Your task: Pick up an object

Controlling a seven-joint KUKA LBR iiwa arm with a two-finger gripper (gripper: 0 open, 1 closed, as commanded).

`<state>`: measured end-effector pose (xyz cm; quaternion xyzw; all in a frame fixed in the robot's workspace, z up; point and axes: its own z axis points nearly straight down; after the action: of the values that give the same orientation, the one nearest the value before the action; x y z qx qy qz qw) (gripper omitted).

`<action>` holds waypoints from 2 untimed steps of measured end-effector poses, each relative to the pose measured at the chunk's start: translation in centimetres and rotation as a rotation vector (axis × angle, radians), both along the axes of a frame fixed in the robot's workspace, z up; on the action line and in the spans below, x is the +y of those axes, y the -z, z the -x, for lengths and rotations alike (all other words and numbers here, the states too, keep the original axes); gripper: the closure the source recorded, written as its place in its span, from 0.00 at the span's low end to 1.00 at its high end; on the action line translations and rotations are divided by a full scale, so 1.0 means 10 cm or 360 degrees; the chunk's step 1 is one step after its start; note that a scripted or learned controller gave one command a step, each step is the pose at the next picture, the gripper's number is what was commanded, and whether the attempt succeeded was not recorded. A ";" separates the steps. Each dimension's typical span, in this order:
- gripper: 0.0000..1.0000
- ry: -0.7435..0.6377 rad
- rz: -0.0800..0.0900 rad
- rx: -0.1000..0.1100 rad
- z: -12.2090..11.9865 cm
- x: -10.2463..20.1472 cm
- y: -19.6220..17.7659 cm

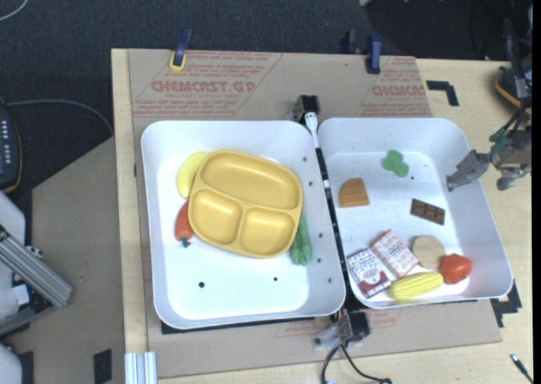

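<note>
Brown chocolate bar (427, 211) lies near the gripper (467, 172), apart.

bins (245, 306): glossy white plastic | tray (245, 202): smooth yellow plastic | bench (279, 78): cardboard

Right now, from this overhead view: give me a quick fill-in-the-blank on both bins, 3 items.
1. The yellow divided tray lies in the ____ bin.
2. The corn cob lies beside the red ____ in the right bin.
3. The gripper hovers at the right bin's ____ edge.

Missing words: left; tomato; right
</note>
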<state>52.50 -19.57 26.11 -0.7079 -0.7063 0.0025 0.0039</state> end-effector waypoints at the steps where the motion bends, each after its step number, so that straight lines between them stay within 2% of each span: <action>1: 0.00 -0.0004 0.0004 -0.0016 -0.02 0.00 -0.05; 2: 0.00 -0.0003 -0.0001 -0.0005 0.09 0.02 0.48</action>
<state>51.62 -19.41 21.32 -0.7073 -0.7069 0.0013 0.0030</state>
